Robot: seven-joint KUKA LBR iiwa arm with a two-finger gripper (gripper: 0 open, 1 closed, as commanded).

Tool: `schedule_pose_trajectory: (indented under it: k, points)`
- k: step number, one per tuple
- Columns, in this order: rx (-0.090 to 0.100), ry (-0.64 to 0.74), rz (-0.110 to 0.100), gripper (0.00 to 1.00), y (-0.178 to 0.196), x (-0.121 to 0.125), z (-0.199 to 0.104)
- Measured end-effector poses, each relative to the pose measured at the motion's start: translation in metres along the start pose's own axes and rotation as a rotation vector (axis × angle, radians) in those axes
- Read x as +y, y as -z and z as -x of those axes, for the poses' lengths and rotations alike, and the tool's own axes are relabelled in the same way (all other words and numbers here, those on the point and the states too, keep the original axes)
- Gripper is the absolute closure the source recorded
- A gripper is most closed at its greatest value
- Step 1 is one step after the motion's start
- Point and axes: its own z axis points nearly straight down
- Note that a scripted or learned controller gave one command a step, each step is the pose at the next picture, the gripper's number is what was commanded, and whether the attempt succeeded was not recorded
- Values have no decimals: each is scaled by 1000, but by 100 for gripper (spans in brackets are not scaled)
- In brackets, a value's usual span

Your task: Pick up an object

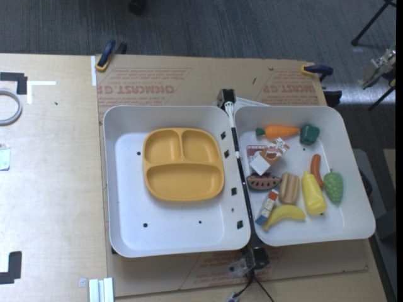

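Two bins (126,231) white. Divided plate (184,164) in left bin yellow-orange. In right bin: carrot (281,131) orange with green end, pepper (308,134) dark green, banana (284,215) yellow, corn (313,194) yellow, grapes (333,186) light green, sausage (315,168) red-orange, bun (289,187) tan. Cardboard (151,83) brown with red print. Floor (252,17) dark grey.

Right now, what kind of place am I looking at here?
Probably a robot-testing lab bench: two white bins clamped over cardboard, one holding a yellow divided plate, the other toy food like a banana, with grey carpet beyond.
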Motion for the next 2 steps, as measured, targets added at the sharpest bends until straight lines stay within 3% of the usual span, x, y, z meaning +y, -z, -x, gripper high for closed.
schedule_pose_trajectory:
  k: [2]
  points:
    - [-5, 4, 4, 100, 19, 2, 1]
